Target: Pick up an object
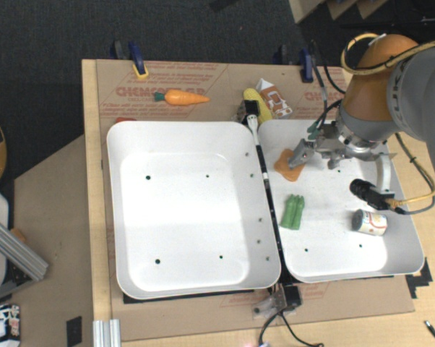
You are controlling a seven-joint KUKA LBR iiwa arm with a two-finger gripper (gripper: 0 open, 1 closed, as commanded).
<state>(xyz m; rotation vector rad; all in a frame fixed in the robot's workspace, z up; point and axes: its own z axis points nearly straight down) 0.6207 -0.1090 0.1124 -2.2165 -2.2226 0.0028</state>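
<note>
The metal two-finger claw (301, 155) hangs low over the far part of the right shallow white bin (391, 255), its tips at the small orange wedge-shaped piece (287, 163); whether the tips are spread or closed on the piece I cannot tell. The wedge lies near the bin's left wall, its long axis slanting from near-left to far-right. Nearer, the ribbed green plastic bundle (293, 212) lies with its long axis running near to far, slightly tilted. At the right, the small white cylinder with orange marks (368, 222) lies on its side. The left white bin (131, 215) sits alongside. On the desk (102, 92) beyond lies the orange toy carrot (183, 98), pointing right.
</note>
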